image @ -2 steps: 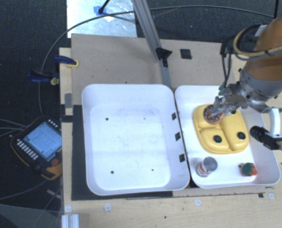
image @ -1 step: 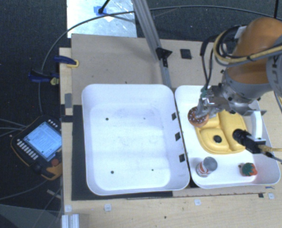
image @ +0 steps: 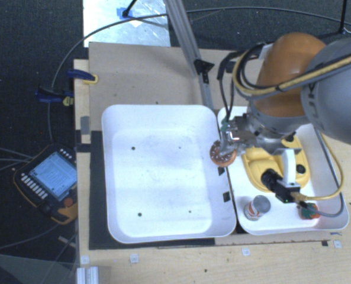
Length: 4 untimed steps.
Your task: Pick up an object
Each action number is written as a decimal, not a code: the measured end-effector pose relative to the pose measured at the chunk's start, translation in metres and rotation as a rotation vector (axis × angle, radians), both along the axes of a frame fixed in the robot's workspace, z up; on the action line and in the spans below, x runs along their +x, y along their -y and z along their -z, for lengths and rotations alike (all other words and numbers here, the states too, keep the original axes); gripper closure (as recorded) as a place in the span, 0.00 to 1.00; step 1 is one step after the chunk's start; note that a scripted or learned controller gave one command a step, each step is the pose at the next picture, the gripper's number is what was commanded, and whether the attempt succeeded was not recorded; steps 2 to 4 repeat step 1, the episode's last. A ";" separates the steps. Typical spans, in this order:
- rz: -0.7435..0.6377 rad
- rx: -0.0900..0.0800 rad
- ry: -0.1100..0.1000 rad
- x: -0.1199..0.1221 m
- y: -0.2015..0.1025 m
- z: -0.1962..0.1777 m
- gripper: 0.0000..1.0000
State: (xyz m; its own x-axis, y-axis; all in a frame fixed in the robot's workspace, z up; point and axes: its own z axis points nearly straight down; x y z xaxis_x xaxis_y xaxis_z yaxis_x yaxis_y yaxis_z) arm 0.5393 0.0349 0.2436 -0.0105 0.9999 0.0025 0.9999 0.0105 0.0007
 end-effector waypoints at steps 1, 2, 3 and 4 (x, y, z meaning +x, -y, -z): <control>-0.001 0.000 -0.001 -0.011 -0.051 -0.004 1.00; -0.001 0.000 -0.001 -0.011 -0.051 -0.004 1.00; -0.001 0.000 -0.001 -0.011 -0.051 -0.004 1.00; -0.001 0.000 -0.001 -0.011 -0.051 -0.004 1.00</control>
